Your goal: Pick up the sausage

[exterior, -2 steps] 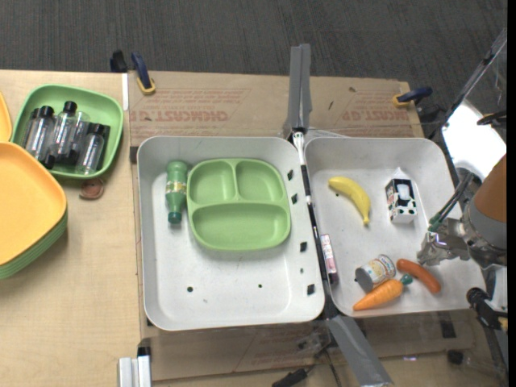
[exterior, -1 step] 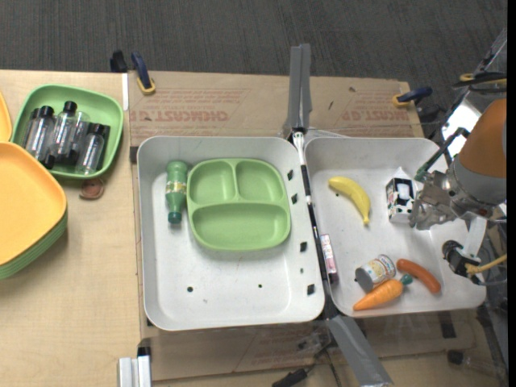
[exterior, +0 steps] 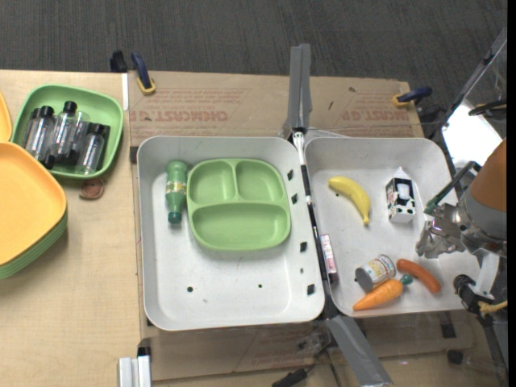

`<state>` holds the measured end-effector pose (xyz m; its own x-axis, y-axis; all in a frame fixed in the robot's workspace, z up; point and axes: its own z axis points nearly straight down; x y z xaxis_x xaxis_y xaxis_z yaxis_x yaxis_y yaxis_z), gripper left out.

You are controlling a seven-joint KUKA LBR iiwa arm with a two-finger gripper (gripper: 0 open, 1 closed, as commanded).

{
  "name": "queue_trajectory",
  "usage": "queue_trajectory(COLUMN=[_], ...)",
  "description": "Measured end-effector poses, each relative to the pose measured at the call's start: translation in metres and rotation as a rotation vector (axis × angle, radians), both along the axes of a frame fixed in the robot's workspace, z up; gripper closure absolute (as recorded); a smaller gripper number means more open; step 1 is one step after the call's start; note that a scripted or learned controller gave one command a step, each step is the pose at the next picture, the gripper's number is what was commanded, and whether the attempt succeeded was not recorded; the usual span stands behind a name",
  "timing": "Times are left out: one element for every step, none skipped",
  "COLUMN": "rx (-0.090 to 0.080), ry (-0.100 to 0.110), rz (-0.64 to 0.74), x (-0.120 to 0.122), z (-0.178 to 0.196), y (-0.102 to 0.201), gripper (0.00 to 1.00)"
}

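Observation:
The sausage (exterior: 419, 275), a short red-orange link, lies slantwise near the front right corner of the right bin (exterior: 347, 161). My gripper (exterior: 434, 240) hangs at the bin's right side, just above and behind the sausage, with its metal tip close to the link's far end. Nothing is visibly held in it. The arm's orange band shows at the right edge of the view.
An orange carrot (exterior: 379, 294) and a small can (exterior: 375, 272) lie just left of the sausage. A banana (exterior: 353, 196) and a small milk carton (exterior: 401, 199) sit further back. The left bin (exterior: 226, 285) holds a green divided plate (exterior: 238, 204) and a green bottle (exterior: 176, 190).

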<state>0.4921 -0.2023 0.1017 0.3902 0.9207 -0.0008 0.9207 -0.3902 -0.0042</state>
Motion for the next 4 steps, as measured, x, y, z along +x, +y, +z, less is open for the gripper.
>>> queue_trajectory(rx=[0.001,0.0,-0.001,-0.002], ry=[-0.001,-0.001,-0.001,-0.004], rz=[0.142,0.162,0.062,0.219], x=[-0.015,-0.015,0.057,0.153], z=[0.003,-0.006,0.011,0.058], y=[0.009,-0.011,-0.013,-0.005], gripper=[1.0,1.0,1.0,1.0])
